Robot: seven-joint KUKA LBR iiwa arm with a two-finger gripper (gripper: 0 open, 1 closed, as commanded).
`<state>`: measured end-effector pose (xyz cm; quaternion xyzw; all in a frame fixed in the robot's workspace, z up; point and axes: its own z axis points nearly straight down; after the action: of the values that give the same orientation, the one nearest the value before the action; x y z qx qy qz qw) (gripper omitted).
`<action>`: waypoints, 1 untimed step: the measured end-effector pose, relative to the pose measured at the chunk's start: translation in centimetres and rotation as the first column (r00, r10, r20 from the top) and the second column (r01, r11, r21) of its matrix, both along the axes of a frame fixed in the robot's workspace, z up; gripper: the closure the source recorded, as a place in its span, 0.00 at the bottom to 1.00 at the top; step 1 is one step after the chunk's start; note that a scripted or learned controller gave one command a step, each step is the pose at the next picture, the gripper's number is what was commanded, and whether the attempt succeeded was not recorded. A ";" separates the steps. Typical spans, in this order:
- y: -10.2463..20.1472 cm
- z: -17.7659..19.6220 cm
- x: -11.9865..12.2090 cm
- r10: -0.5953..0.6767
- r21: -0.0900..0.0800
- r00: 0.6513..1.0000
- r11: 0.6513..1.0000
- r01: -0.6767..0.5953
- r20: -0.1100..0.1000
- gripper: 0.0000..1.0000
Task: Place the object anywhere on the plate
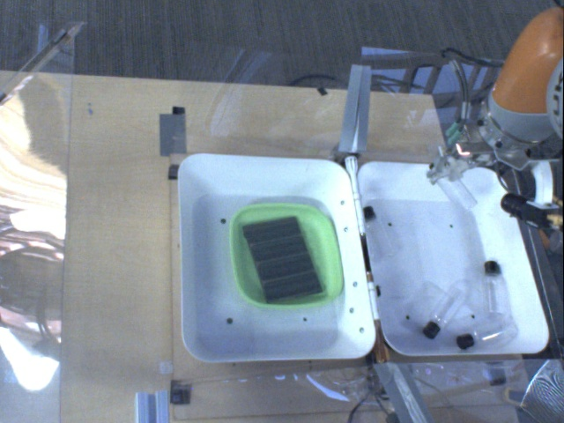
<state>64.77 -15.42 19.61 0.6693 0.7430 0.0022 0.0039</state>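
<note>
A square green plate (240,236) sits in the left white bin (198,263). A dark grey ribbed block (282,258) lies flat on the middle of the plate. My gripper (448,167) hangs over the far edge of the right bin (401,236), well to the right of the plate. A pale translucent shape (460,189) shows just below the gripper, and whether it is a held thing is unclear. Three clear vials with black caps (441,307) (493,293) (485,335) lie near the right bin's front.
A small black piece (368,211) rests at the right bin's left wall. A metal divider post (355,117) stands between the bins at the back. The orange-banded arm (529,69) occupies the top right corner, with cables beside it.
</note>
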 end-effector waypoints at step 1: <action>6.0 -1.6 -7.9 0.042 0.002 0.999 0.999 -0.042 -0.003 1.00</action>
<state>56.83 -9.46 18.00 0.6534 0.7570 0.0018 0.0021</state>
